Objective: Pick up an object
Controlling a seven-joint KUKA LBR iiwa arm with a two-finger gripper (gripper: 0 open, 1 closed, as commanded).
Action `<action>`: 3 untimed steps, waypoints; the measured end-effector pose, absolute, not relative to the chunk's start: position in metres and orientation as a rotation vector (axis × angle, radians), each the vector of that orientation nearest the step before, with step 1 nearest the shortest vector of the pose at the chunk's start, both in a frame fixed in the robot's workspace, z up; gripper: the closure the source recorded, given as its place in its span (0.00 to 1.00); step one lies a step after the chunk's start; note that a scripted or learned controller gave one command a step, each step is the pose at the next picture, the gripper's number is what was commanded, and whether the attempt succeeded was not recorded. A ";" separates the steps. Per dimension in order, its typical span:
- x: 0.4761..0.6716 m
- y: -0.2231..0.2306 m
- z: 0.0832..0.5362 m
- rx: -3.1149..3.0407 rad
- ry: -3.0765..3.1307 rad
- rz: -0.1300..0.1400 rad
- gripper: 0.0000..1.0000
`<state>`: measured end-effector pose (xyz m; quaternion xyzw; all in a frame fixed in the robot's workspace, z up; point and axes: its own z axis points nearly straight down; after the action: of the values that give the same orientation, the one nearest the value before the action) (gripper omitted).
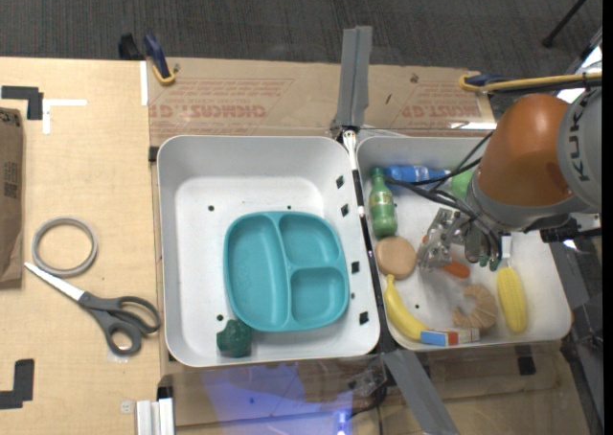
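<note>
The pincer point(448, 249), its state impossible to tell, hangs low in the crowded right bin point(546, 328); so near the bread roll point(396, 257), a grasp could slip.

The arm point(575, 150) is grey, its casing smooth and rounded, with part of a dark "KUKA" lettering on its side; a broad, glossy orange band point(525, 150) wraps the segment above the wrist; black cables point(442, 195) trail from beneath it; the pincer point(450, 246) is a cluster of bare silvery metal parts.
</note>
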<state>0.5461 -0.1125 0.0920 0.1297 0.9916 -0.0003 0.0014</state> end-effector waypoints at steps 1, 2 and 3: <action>0.573 -0.027 0.192 0.673 3.065 0.000 1.00; 0.599 -0.093 0.303 0.530 3.095 -0.001 1.00; 0.599 -0.092 0.303 0.529 3.095 -0.001 0.00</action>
<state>0.5987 -0.0923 0.3029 0.1684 0.9857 -0.0003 0.0007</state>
